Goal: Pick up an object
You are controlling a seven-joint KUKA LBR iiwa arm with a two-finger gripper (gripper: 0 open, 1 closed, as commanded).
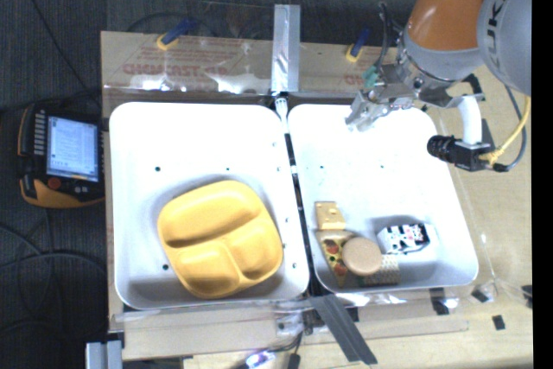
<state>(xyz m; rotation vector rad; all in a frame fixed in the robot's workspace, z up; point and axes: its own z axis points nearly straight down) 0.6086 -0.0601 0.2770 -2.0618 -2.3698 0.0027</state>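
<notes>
While the arm (pixel 471 0) reaches in from the right, its gripper (pixel 370 112) hangs over the right bin's (pixel 380 153) far edge; how far the fingers are parted cannot be told. A wooden block (pixel 327 216), round disc (pixel 362 255) and black-and-white object (pixel 403 238) lie near that bin's front. A yellow tray (pixel 220 236) fills the left bin (pixel 138 151).

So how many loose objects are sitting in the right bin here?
3, all near its front edge: a tan block, a round wooden disc, and a black-and-white item. Something may be hidden under the disc.
</notes>
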